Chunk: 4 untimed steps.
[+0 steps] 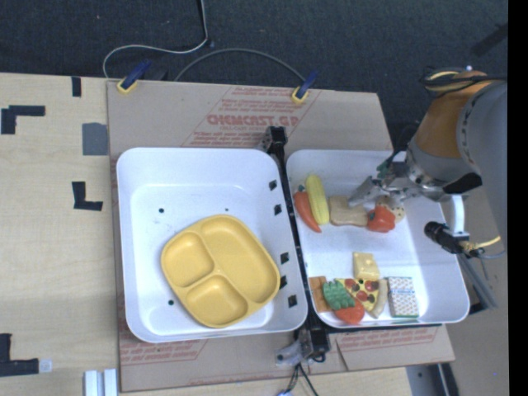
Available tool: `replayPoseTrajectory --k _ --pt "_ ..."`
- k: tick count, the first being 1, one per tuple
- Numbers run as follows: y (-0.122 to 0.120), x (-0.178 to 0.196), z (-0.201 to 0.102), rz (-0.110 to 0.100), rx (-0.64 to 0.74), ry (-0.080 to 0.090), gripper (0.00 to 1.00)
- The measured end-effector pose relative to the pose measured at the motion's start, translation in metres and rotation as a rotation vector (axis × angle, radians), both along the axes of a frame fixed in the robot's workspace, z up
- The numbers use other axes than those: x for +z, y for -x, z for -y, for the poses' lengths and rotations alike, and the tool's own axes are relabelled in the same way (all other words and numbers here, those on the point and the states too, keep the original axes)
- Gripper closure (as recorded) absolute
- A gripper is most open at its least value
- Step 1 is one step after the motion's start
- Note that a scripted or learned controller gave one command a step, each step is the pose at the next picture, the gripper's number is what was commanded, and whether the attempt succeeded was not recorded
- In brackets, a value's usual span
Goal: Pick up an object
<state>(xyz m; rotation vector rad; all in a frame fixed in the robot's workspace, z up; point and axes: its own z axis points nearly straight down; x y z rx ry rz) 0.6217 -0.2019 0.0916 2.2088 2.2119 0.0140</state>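
Observation:
My gripper [373,195] hangs low over the upper part of the right bin [425,264], with the arm coming in from the right. Directly below it lie a red tomato-like toy [382,219] and a tan bread-like piece [346,214]; I cannot tell whether it touches either. A yellow corn cob [318,198] and an orange-red pepper [304,211] lie to its left by the bin's wall. Near the front of the bin sit a cheese wedge [365,265], a pizza slice [373,292], a green toy [337,293] and a patterned cracker [402,295].
The left bin [136,176] holds a yellow divided plate [219,269]. Both bins rest on a cardboard sheet [239,118] clamped at the back. A cable [198,31] runs across the dark floor behind.

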Motion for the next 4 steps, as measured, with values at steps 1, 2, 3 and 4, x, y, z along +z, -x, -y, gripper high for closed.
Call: replayPoseTrajectory --k 1,2,3,4 --pt "0.035 0.0 -0.003 0.003 0.0 0.003 0.0" --pt "-0.048 0.012 0.007 -0.011 0.002 -0.002 0.0" --pt "0.015 -0.001 -0.01 -0.002 -0.001 0.003 0.0" --pt "0.065 -0.001 -0.006 0.001 0.0 0.003 0.0"
